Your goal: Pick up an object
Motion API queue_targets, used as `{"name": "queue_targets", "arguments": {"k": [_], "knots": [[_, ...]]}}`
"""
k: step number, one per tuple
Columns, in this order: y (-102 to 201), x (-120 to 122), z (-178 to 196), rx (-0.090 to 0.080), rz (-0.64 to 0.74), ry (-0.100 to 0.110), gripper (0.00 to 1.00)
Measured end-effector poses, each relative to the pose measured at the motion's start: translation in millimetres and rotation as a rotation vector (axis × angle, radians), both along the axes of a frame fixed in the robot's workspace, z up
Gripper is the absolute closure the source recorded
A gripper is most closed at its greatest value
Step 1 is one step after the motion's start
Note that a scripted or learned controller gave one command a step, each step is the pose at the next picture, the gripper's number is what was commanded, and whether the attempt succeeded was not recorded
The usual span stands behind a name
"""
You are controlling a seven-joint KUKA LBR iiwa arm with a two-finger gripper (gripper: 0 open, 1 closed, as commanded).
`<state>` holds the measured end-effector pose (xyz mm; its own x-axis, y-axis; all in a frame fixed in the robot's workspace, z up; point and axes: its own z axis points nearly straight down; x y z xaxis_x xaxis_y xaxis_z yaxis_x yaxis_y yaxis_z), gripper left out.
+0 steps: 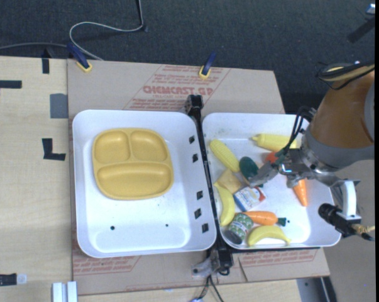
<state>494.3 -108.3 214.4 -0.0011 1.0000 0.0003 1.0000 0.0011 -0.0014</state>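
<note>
1. One fixed camera hangs above the desk point(26, 168) and looks down at a slant — the far edge of the cardboard sheet point(170, 83) lies toward the top of the frame, the near edge toward the bottom.
2. It sits far enough back to take in both white bins whole: the left bin point(88, 231) and the right bin point(302, 234) side by side, mid-frame.
3. The dark floor point(239, 17) runs along the top.
4. The arm point(346, 118) enters from the right edge — cut off by the frame.
</note>
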Motion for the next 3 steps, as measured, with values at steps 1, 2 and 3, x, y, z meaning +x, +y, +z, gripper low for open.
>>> {"name": "queue_targets", "arguments": {"k": [1, 2, 3], "knots": [[-52.6, 9.3, -90.8, 0.001, -0.001, 0.002, 0.0], [-41.5, 48.7, -126.1, 0.003, 0.001, -0.004, 0.0], [-0.6, 97.9, -128.6, -0.001, 0.002, -0.006, 0.0]]}}
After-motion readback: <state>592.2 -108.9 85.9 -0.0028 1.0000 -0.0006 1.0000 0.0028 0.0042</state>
